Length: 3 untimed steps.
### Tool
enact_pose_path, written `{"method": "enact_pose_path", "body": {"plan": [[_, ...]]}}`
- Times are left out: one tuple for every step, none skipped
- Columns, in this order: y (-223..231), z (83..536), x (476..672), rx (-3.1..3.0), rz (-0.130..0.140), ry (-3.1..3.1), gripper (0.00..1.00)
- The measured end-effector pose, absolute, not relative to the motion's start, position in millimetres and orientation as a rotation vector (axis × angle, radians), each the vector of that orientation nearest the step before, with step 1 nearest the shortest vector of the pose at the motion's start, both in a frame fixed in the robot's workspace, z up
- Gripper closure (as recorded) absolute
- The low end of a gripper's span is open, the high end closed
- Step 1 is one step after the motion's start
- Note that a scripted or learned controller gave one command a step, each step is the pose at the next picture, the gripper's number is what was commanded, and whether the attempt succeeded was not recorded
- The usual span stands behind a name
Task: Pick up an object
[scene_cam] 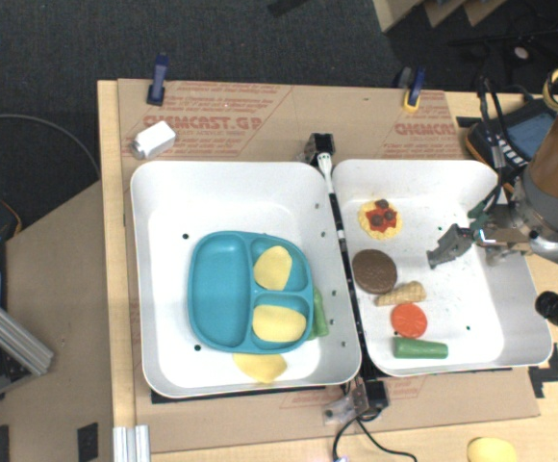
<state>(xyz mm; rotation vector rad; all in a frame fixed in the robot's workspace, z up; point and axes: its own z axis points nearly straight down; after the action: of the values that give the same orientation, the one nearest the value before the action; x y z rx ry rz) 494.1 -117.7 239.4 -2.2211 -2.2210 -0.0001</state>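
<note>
We see two white bins side by side on the worktop (260, 114). The left bin (164, 258) has a blue tray (216, 292) in it. Two yellow pieces (272, 268) lie in the tray's small parts, and one more yellow piece (260, 366) lies just below the tray.

The right bin (491, 325) has the small toy foods. There is a little pizza (380, 218) near the top. Below it sits a brown round cookie (374, 270). A tan cone (399, 295) touches the cookie's lower edge. Then comes a red tomato (410, 320), and a green bean (419, 348) just under it.

The arm comes in from the right. Its pincer (447, 248) hangs over the right bin, to the right of the cookie and apart from it. The dark fingers look a little open, with nothing between them.
</note>
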Motion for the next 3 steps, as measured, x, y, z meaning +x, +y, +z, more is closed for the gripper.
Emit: {"method": "enact_pose_path", "body": {"plan": [[-109, 139, 476.5, -2.215, 0.008, -2.213, 0.0], [-111, 144, 479.0, -2.223, 0.0, -2.22, 0.0], [-94, 81, 478.0, -2.219, 0.003, -2.217, 0.0]]}}
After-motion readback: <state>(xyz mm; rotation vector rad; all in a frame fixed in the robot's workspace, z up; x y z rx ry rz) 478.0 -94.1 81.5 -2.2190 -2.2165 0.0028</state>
